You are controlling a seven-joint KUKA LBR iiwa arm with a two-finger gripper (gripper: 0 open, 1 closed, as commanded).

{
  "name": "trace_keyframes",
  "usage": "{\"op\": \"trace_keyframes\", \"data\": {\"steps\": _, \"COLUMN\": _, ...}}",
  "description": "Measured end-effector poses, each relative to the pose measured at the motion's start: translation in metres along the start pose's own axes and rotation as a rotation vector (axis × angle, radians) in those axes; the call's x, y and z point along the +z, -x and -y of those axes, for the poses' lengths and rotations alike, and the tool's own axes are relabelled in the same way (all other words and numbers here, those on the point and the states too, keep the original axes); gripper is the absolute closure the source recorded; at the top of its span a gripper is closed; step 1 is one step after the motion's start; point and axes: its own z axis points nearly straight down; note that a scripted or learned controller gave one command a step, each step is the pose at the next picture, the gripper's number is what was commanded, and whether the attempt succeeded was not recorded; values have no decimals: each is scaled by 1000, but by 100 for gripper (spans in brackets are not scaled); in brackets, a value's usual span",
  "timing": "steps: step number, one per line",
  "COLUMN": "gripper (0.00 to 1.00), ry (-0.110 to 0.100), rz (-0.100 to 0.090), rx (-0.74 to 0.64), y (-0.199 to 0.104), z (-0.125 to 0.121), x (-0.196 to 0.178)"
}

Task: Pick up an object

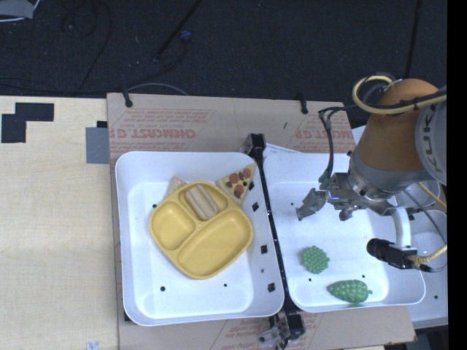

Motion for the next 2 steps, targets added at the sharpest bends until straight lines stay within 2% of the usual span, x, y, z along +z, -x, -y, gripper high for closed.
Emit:
{"op": "trace_keyframes", "data": {"steps": 1, "gripper": 0, "ry": 14, "rz": 1, "rx": -1, "y": 0, "z": -3, "x": -8}}
{"op": "trace_keyframes", "data": {"steps": 2, "gripper": 0, "ry": 10, "rz": 1, "rx": -1, "y": 1, "z": 1, "x": 55}}
